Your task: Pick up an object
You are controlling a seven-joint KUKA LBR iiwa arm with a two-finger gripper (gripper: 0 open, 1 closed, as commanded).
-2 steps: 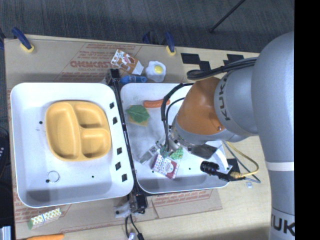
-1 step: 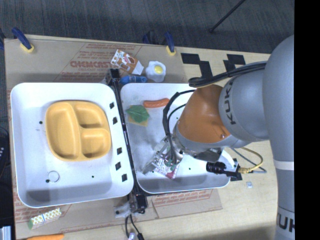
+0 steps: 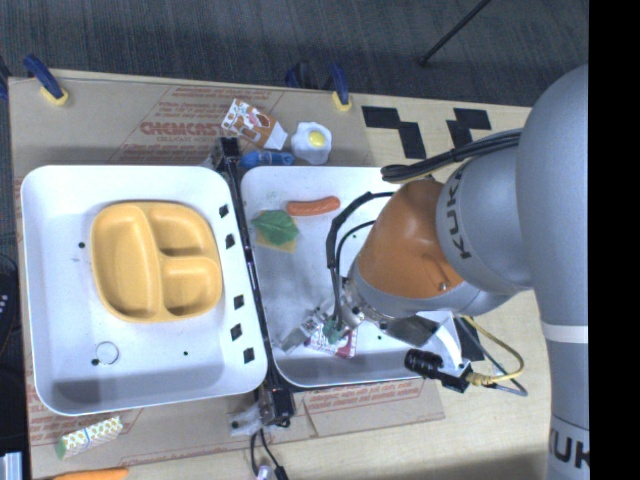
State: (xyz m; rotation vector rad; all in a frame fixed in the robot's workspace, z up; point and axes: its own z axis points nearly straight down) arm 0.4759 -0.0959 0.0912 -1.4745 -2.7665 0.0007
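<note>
My gripper (image 3: pixel 322 330) is low in the right bin (image 3: pixel 300 368), near its front edge, under the orange wrist band. Its tips sit among a small pile of packets with pink and green print (image 3: pixel 335 340). A toy hot dog (image 3: pixel 313 207) lies near the bin's back wall. A green leafy toy (image 3: pixel 275 229) rests just in front and to the left of it. The arm hides the right half of that bin.
The left bin (image 3: pixel 50 268) holds a yellow divided tray (image 3: pixel 157 259). Behind the bins lie a printed packet (image 3: pixel 245 122), a blue item (image 3: pixel 266 157) and a fried-egg toy (image 3: pixel 311 140). Blue clamps grip the bench's back edge. A cable trails at the front right.
</note>
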